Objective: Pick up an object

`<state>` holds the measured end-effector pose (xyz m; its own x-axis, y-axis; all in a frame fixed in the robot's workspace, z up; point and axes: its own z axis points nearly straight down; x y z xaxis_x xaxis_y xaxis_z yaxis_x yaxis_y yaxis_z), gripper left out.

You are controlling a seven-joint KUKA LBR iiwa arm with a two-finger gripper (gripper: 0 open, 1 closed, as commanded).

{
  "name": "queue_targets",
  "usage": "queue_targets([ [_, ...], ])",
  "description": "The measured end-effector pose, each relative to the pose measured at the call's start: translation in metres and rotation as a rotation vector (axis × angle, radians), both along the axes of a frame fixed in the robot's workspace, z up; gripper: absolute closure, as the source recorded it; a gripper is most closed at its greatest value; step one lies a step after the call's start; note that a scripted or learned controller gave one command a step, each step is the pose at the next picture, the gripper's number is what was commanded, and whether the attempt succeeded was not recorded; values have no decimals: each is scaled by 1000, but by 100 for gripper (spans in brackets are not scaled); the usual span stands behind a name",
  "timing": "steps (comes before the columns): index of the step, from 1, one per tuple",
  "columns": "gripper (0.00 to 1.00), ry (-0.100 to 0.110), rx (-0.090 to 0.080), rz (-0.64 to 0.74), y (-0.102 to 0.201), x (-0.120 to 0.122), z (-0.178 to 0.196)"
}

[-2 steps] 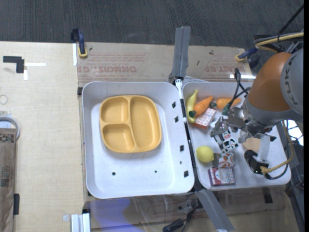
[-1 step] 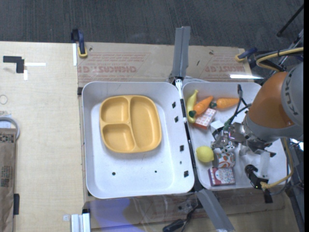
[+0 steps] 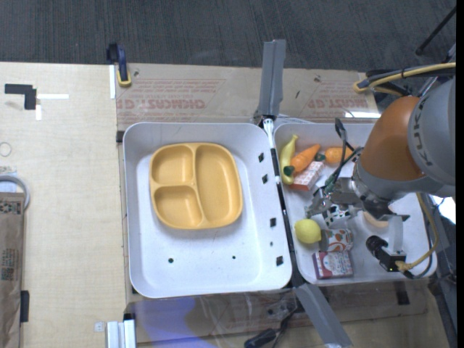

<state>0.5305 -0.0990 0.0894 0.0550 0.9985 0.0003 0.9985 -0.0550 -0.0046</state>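
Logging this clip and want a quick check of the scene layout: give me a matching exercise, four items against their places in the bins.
Items:
1. yellow divided plate
2. banana
3. lemon
4. small red and white box

Places:
A. right bin, near front edge
B. left bin, toward the back
C. right bin, back left corner, beside the carrot
D. right bin, by its left wall, midway

Pairs: 1-B, 2-C, 3-D, 4-A
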Motion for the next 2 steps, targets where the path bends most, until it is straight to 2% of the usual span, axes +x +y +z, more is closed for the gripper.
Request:
queue_targets([
  [1,100,5,1,-3,-1,-1,7],
  [2,100,1,-3,-60,69,41,99],
])
